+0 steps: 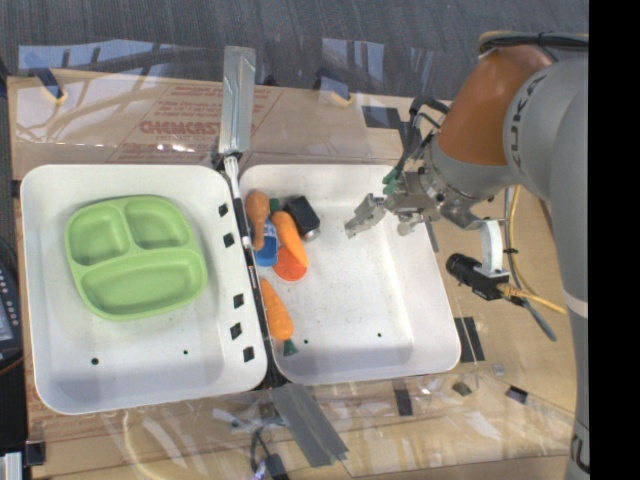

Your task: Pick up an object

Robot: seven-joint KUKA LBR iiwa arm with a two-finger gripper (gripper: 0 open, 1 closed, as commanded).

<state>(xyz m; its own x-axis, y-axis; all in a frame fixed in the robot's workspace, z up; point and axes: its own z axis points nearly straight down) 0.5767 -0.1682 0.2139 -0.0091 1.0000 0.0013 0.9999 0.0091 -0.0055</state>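
My gripper (383, 219) hangs over the right part of the right bin (400, 308), its two fingers spread apart with nothing between them. Against that bin's left wall lies a cluster of toys. An orange carrot (289, 236) lies on a blue piece (265, 252) and a red-orange disc (291, 266). A brownish carrot-like piece (258, 211) lies along the wall. A black block (302, 215) rests behind the carrot. Another carrot (277, 315) with a green top lies nearer the front left corner. The gripper is well to the right of all of them.
The left bin (60, 368) holds a green divided plate (135, 255). A grey divider bar (237, 98) runs up from between the bins. Cardboard (150, 118) lies behind the bins. The arm's wrist and cables (500, 268) overhang the right bin's right rim.
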